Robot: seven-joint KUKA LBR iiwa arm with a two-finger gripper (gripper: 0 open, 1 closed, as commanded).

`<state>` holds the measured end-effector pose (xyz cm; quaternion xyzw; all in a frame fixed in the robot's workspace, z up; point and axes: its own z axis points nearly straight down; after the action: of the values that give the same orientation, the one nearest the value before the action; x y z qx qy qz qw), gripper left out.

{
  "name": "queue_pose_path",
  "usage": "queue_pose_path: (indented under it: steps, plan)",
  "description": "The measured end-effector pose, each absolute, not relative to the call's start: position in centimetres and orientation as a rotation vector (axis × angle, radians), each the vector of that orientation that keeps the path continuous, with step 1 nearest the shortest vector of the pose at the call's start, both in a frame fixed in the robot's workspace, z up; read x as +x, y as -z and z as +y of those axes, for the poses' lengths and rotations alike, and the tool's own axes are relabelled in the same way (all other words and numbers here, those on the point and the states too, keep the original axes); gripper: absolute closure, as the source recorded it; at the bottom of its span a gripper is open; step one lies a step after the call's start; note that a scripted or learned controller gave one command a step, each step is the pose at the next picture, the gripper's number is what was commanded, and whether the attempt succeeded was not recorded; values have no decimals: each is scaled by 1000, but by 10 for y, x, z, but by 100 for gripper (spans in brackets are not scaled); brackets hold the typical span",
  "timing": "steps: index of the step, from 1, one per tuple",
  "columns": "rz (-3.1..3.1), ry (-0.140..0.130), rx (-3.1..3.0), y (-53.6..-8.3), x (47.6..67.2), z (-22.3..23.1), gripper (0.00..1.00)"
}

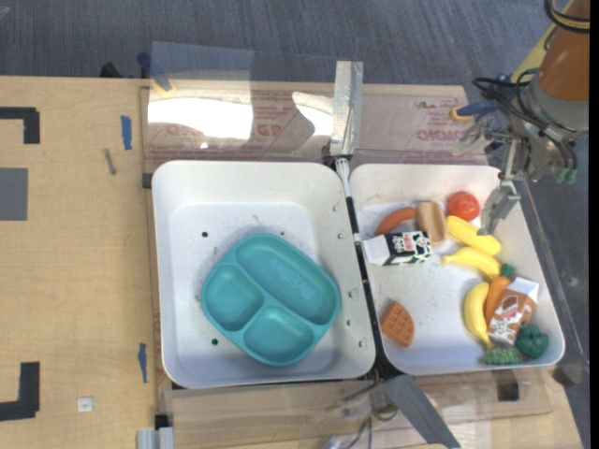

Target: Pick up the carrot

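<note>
The carrot (pixel 496 294) is a small orange piece with a green top. It lies in the right bin (pixel 440 288) near the right wall, wedged between a yellow banana (pixel 475 312) and a brown-and-white carton (pixel 511 313). My gripper (pixel 500 204) hangs over the bin's upper right corner, just right of a red tomato (pixel 462 205). It is well above and behind the carrot, and nothing shows in its grasp.
The right bin also holds a hot dog (pixel 418 219), a black-and-white milk carton (pixel 402 247), two more bananas (pixel 474 245), a waffle (pixel 397 325) and green produce (pixel 526 343). A teal divided plate (pixel 271 297) lies in the left bin (pixel 178 204).
</note>
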<state>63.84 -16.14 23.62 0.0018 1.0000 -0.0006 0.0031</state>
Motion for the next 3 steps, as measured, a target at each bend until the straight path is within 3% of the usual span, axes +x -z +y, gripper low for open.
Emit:
queue_pose_path:
  steps: [1, 2, 3]
  plan:
    - [3145, -2, 86, -101, 592, -181, 0]
    - [3134, -2, -203, -84, 517, -171, 0]
    - [3136, -5, -174, -85, 510, -125, 0]
